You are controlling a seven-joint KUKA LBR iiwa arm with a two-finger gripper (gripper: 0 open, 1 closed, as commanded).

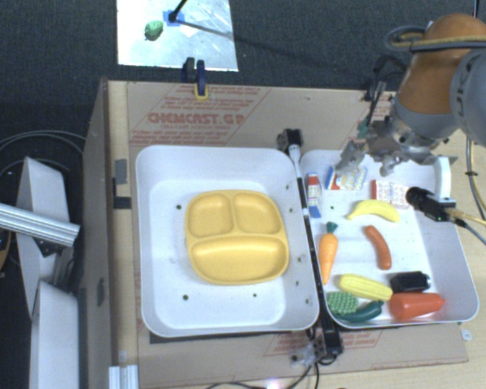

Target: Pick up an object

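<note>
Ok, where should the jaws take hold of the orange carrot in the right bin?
Grip the long orange carrot mid-body from straight above, jaws closing across its narrow width. It lies flat, lengthwise up the bin, green top away from the camera, with bare floor on its right side.

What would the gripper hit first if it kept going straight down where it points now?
Probably the small clear packet at the top left of the right bin, directly beneath the gripper. Depth is hard to judge from this slant.
</note>
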